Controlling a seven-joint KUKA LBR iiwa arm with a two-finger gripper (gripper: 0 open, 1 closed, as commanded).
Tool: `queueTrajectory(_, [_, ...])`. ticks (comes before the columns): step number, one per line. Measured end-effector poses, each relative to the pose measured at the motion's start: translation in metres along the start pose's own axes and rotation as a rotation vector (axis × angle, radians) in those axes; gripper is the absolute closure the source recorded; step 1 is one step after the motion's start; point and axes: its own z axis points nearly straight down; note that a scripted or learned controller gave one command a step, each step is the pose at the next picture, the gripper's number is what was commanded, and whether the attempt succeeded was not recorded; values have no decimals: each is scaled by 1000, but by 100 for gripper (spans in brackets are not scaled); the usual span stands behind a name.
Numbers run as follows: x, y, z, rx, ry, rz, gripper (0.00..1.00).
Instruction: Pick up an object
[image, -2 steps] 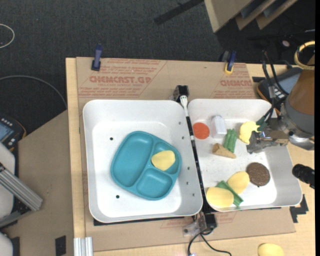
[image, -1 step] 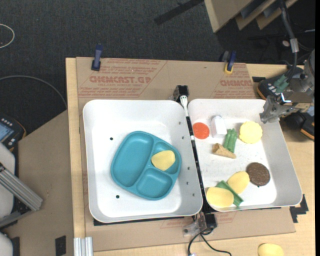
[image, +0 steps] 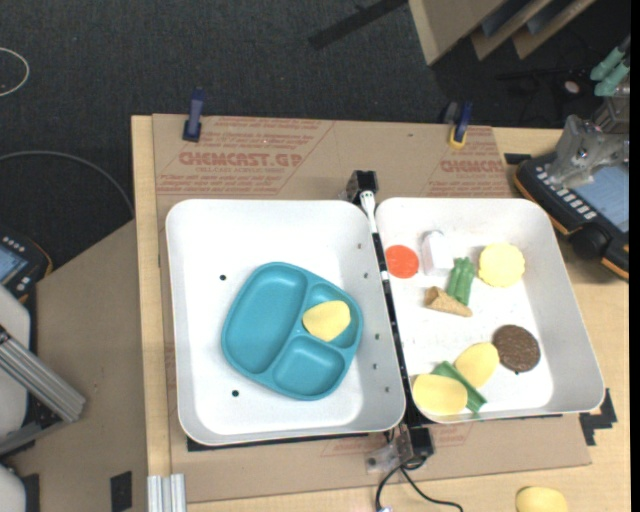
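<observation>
Two shallow white plastic bins sit side by side on the bench. The right-hand bin (image: 560, 310) lies just below and inward of a blurred grey mechanism (image: 592, 150) at the far edge, which I take for the claw. The left-hand bin (image: 185, 300) is well beyond it on the far side. Whether the claw is open, closed or holding anything I cannot tell from where I stand; it is too smeared.

A teal plastic divided plate (image: 285, 330) takes up most of the farther bin, with a pale yellow rounded lump (image: 326, 319) in its compartment nearest the claw. That bin looks like the drop-off side.

Everything loose is in the near bin, presumably kept there for easy reach. A dark brown round disc (image: 517, 347) lies toward the front. A pale yellow round slice (image: 501, 264) is the piece closest to the claw. Two more yellow lumps, one (image: 477, 362) beside the disc and one (image: 438, 393) at the front rim, have a green strip (image: 465, 385) touching both.

Farther from the claw are an orange round disc (image: 402, 262), a green ridged toy piece (image: 462, 277), a small tan wedge (image: 447, 300) touching it, and a small white block (image: 433, 245).

I'd judge the yellow slice or the brown disc the easiest pick, since each lies apart from its neighbours. No object has been lifted yet.
</observation>
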Motion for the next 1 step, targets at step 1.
queueTrajectory(1, [-13,0,111,31,-2,10,100])
